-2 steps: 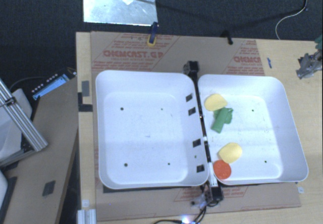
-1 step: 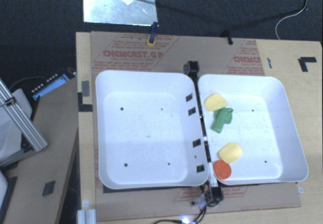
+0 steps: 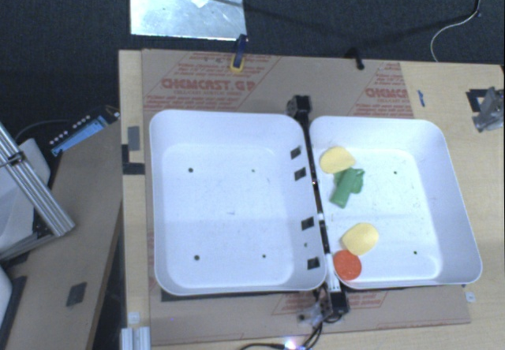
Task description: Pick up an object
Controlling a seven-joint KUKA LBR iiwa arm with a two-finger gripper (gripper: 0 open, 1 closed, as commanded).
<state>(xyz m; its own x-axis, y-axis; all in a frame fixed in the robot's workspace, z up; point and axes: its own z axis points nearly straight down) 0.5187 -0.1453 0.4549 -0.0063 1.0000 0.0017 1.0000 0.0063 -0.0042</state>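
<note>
Four small things lie in the right bin, all crowded toward its left wall: an upper yellow piece, a green piece just below and touching or nearly touching it, a lower yellow piece, and an orange disc tucked into the near corner. The claw's state I cannot tell. The lower yellow piece looks the best target, since it sits a little clear of the wall; the disc is flat and cornered, likely awkward. A straight descent centred over it, fingers spanning its narrow side, should serve. The left bin rests beside on the tabletop.
</note>
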